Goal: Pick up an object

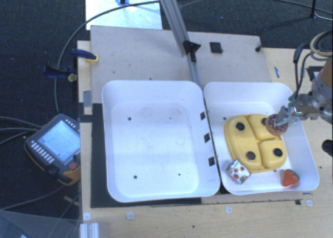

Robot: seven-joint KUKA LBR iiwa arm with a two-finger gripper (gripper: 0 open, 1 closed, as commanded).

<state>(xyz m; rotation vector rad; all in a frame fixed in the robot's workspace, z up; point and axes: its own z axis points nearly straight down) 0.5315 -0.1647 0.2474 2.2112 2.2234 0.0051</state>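
Nearest my viewpoint, along the right-hand white bin's [307,151] front edge, I see a small patterned white cube [238,172] and a red strawberry-shaped toy [290,178]. Just behind them lies a yellow moulded plastic tray with dark holes [255,143]. A round brown-and-pink doughnut-like piece [273,124] sits over the tray's right rear corner, right at the tip of the two-finger gripper [283,117]. I cannot tell whether it is pinched or merely touched, nor how wide the tool stands. To the left lies the other white bin [112,143].
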